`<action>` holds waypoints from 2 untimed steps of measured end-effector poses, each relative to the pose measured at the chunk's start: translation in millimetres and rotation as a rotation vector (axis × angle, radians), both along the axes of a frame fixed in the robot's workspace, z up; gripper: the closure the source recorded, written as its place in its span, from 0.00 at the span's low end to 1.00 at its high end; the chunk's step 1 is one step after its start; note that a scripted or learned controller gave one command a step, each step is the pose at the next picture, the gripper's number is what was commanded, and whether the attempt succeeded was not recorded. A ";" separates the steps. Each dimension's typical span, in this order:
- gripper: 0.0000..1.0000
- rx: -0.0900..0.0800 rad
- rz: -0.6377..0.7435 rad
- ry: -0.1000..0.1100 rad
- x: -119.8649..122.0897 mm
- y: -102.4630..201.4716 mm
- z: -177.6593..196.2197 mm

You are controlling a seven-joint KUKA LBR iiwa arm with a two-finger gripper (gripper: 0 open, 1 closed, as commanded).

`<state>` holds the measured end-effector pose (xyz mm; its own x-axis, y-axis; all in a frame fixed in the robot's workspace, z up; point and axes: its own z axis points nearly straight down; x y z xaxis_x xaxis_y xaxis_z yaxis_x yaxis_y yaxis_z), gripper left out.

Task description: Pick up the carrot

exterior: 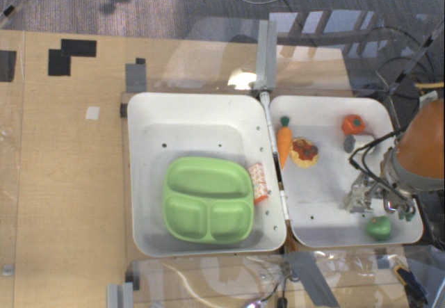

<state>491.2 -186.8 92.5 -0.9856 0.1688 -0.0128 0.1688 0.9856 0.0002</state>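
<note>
Carrot, slim orange plastic with a green top (pixel 284 144), hugs the right white bin's (pixel 327 230) left wall; hand (pixel 360 199) hovers well apart, grip unreadable.

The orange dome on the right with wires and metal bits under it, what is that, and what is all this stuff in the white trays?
That is a robot arm, seen from one camera above the bench. The metal part below it is its gripper, a two-fingered claw; nothing sits between its fingers. It hovers in the right bin, which holds toy food: a carrot by the left wall, a pizza piece beside it, a tomato and a green fruit. The left bin holds a green divided plate and a small packet. The arm's job is picking up the carrot.
</note>
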 end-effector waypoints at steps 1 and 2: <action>1.00 0.004 -0.354 0.003 6.9 1.6 47.9; 1.00 0.008 -0.865 0.006 8.6 6.5 32.3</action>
<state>499.8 -180.3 124.8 -0.5111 0.8595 -0.0034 0.8595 0.5111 0.0037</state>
